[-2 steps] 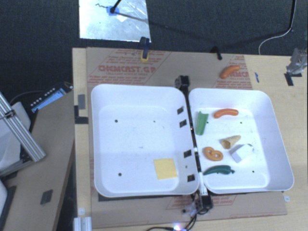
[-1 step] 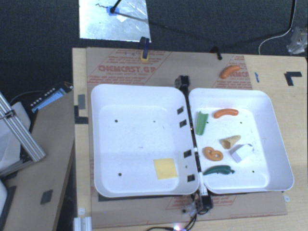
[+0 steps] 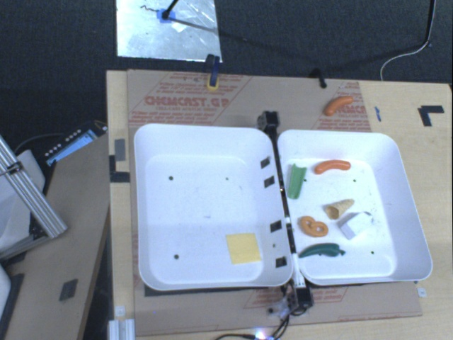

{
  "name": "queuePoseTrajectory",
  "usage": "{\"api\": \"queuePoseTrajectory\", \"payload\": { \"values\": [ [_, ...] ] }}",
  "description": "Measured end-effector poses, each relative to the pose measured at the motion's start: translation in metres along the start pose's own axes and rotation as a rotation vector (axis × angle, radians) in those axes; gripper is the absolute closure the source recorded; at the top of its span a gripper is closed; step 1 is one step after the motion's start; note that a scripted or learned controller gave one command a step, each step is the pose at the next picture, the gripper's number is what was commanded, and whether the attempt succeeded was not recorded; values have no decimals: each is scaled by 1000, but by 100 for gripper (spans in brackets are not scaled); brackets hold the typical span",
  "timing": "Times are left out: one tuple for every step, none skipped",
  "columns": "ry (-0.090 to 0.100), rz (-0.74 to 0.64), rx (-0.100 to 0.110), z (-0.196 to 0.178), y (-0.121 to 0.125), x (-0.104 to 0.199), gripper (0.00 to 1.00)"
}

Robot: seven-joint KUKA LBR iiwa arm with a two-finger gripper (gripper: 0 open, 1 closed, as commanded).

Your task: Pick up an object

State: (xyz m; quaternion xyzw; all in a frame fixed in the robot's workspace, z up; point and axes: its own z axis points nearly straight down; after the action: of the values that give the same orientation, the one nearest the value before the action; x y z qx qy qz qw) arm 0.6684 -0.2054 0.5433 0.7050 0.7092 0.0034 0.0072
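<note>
Where cardboard [image 3: 191,98] lines worktop [image 3: 439,119], red print reads "CHEMCAST GP"; claw state: cannot tell; yellow square [image 3: 243,248] in left bin [image 3: 152,144].

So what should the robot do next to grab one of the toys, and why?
Probably bring the arm in from the right and lower it over the orange hot dog in the right bin. It lies by itself near the bin's far side with bare floor around it, while the cone, pretzel and white block sit crowded together, so it seems the easiest to reach.
</note>
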Motion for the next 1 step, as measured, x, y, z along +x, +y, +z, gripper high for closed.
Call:
{"api": "queuePoseTrajectory", "payload": {
  "values": [
    [6,4,18,214,-3,1,100]
  ]
}}
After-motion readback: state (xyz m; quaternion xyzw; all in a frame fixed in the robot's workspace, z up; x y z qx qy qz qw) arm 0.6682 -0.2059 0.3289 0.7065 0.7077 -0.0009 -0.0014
